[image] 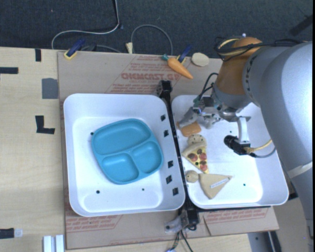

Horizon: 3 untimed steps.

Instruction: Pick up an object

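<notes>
Right of frame centre, camera view: gripper (pixel 195 114) hangs over the right bin (pixel 262 193), just above a small tan bread-like piece (pixel 189 128) at that bin's upper left; grip state, cannot tell. Piece looks light, rigid, probably smooth plastic, so likely slippery; best pinched across its short sides. Pizza slice (pixel 196 155) and tan wedge (pixel 213 184) lie below it.

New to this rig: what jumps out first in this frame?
The blue divided plate lying in the left bin stands out most. Next, the grey arm reaching in from the right, its pincer low over the right bin beside the pizza slice. A toy carrot lies behind the bins.
</notes>
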Tool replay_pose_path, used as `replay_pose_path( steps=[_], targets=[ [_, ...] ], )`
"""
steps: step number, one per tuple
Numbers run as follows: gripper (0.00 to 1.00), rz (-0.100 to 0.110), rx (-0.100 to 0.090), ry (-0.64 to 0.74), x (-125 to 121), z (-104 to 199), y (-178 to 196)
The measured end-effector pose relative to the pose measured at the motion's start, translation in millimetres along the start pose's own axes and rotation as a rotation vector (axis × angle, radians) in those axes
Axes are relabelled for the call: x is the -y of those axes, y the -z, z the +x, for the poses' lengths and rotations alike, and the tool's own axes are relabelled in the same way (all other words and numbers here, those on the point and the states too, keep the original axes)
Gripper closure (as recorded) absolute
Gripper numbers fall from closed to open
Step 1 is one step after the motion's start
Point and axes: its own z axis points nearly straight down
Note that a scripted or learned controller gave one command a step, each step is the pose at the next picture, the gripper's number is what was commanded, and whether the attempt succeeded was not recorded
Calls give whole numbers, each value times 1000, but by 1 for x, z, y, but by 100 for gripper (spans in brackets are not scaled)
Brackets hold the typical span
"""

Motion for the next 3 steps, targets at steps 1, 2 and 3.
replay_pose_path(
  steps=[1, 2, 3],
  targets=[
    [0, 3, -1, 0, -19, 0, -1],
    [0, 0, 1, 0, -8, -2, 0],
    [0, 1, 3, -1, -2, 5, 0]
  ],
)
